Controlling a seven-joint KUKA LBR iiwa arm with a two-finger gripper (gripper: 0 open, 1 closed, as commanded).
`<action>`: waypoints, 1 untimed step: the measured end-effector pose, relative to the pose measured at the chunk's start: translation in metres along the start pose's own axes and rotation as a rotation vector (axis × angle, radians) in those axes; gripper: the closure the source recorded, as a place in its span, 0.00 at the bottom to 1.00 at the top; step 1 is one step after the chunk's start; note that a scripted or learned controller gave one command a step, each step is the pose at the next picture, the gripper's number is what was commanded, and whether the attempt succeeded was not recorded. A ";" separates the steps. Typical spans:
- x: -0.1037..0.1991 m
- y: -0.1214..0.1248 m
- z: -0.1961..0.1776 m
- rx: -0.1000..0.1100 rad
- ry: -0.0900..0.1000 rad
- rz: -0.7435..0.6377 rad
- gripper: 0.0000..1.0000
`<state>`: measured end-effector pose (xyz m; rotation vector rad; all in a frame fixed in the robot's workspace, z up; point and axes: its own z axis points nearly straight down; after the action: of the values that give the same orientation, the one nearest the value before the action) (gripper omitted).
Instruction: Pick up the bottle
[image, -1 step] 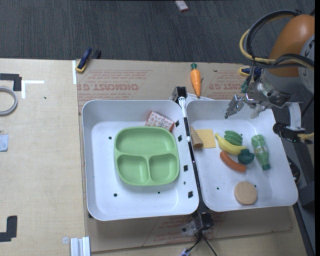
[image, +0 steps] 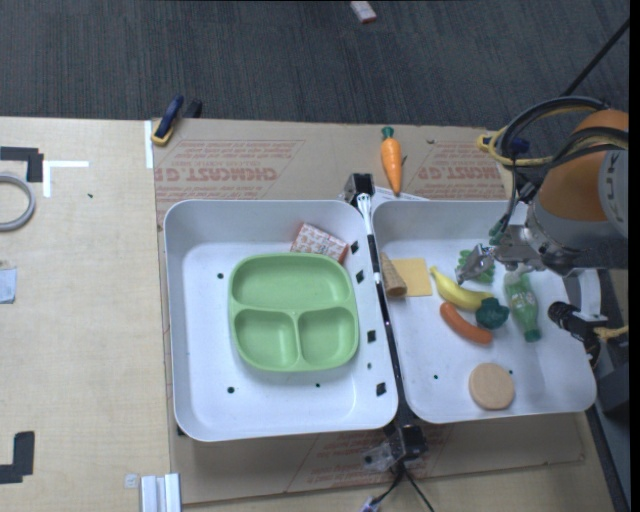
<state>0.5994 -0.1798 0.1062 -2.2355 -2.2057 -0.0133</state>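
Within the right bin, near its right wall, the bottle lies on the floor, pale green, its long axis running roughly from the far side toward the near side, just right of a dark green object and a banana. Directly above the bottle's far end sits the gripper; how far it is open cannot be told, and nothing is visibly held. The coming move appears to be a short descent, with the grasp best taken across the bottle's narrow width.

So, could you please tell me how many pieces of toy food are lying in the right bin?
5, as far as I can tell: a cheese slice at the left wall, a banana, a sausage, a dark green vegetable and a round cookie. The arm may hide more.
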 end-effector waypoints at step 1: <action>-0.003 -0.001 -0.009 0.000 -0.006 0.002 1.00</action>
<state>0.5987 -0.1826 0.1155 -2.2410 -2.2059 -0.0058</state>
